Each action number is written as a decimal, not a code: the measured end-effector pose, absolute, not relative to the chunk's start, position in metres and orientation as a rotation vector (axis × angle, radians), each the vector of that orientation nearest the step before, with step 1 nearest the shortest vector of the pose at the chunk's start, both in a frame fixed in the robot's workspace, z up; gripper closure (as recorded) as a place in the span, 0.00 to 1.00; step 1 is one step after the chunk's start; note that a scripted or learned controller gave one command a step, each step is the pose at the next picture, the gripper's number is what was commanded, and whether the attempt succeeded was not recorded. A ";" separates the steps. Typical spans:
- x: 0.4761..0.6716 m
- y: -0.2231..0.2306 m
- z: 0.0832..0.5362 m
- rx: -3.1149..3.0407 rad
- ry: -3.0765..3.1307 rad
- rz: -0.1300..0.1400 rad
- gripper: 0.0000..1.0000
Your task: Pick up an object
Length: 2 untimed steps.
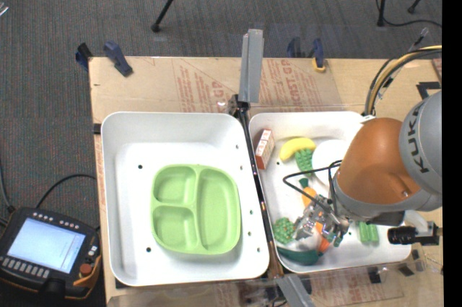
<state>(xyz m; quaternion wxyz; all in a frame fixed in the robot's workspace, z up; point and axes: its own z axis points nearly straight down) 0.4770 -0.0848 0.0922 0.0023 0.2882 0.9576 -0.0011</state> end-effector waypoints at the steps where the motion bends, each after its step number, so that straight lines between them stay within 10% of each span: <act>1: 0.579 -0.097 0.091 1.226 2.884 0.003 1.00; 2: 0.503 -0.096 0.085 1.280 2.875 -0.002 1.00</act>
